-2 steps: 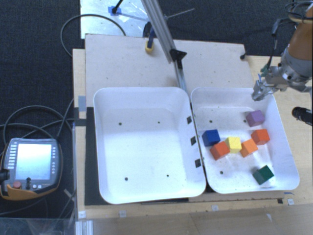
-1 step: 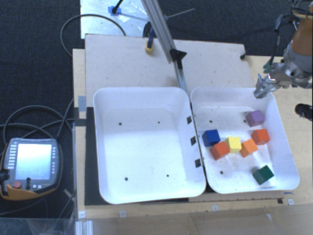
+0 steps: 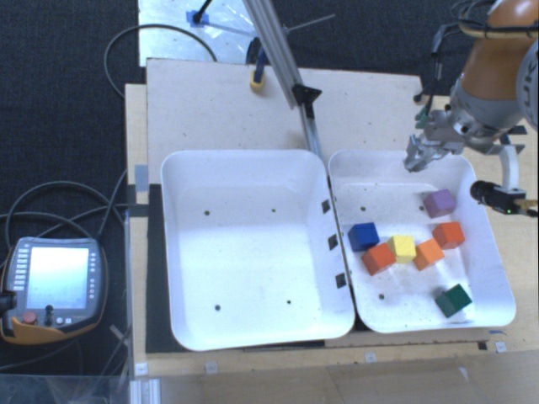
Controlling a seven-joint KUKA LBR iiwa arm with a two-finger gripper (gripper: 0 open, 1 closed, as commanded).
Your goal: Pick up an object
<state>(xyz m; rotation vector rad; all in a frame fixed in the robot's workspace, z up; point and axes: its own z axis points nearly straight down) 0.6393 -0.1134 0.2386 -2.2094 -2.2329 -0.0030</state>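
Note:
Several small blocks lie in the right bin (image 3: 370,171): a purple one (image 3: 439,202), a blue one (image 3: 363,236), a yellow one (image 3: 403,247), three orange ones (image 3: 379,257) (image 3: 429,252) (image 3: 449,234) and a green one (image 3: 453,299). My gripper (image 3: 416,160) hangs over the bin's far right corner, above and behind the purple block. Nothing shows between its fingers.
The left bin (image 3: 177,175) stands beside the right one. A slanted metal pole (image 3: 274,36) crosses the far bench. A teach pendant (image 3: 52,289) lies off the bench at the left, with cables around it.

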